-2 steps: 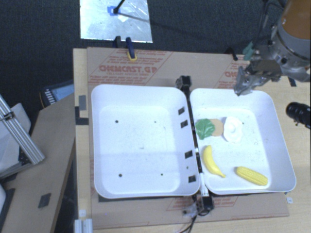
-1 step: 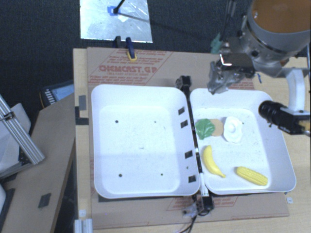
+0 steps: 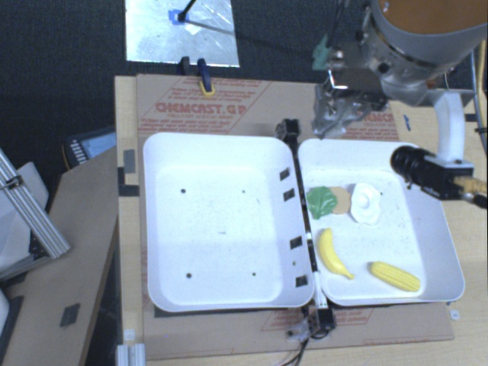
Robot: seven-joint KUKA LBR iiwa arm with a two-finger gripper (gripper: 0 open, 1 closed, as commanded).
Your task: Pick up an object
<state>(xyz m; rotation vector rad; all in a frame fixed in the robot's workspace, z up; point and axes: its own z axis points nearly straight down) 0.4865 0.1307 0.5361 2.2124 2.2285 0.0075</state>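
White right-hand bin is my landmark: my gripper hangs above its far left corner, jaw state impossible to tell, so I should descend squarely over the banana near its left wall, avoiding the corn cob beside it.

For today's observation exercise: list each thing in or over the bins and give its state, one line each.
Banana: lying flat in the right bin.
Corn cob: lying flat, apart from the banana.
Green leafy piece: resting by the divider.
White fried egg: lying flat.
Gripper: raised above the bin's far edge.
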